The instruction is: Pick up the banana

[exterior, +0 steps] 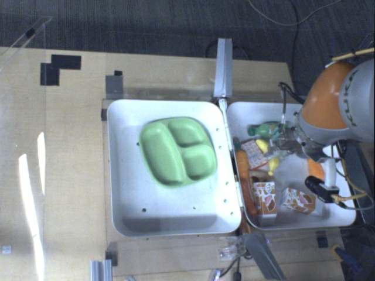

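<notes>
Over the right bin (345,218) the gripper (285,143) reaches in from the right, low among the clutter — whether it grips anything I cannot tell. The banana (265,151) lies just left of it, long axis running roughly up-down, boxes (265,196) crowding below. The left bin (126,215) holds a green tray (177,151) — bare floor around it.

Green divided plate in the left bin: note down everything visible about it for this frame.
The green divided plate is a pale green, rounded-square dish, smooth and matte like plastic. Raised ridges split it into three compartments: one long one on its left and two smaller ones on its right. It lies flat, open side up and turned a little askew, near the middle of the left bin, resting on the bin's white floor. Nothing lies in it and nothing else touches it.
</notes>
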{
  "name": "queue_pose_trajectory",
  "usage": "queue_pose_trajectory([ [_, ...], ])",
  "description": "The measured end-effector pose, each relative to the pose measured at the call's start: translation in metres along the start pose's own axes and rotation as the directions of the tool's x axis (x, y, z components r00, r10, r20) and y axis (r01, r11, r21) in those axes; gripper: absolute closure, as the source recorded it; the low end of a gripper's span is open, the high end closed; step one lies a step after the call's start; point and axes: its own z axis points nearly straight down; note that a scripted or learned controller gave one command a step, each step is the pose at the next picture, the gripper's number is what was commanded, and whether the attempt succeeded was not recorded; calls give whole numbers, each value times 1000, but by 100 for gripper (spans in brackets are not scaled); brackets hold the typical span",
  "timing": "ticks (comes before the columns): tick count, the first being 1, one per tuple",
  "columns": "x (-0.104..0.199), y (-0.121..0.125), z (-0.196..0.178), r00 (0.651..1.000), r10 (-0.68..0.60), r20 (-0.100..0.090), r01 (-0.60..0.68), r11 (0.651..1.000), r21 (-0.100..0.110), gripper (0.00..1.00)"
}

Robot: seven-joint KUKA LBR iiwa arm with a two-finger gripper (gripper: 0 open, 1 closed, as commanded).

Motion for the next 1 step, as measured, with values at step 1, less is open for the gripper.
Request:
queue_pose_trajectory([
  [1, 47, 60, -65, 996, 85, 2, -85, 996, 8, 100],
])
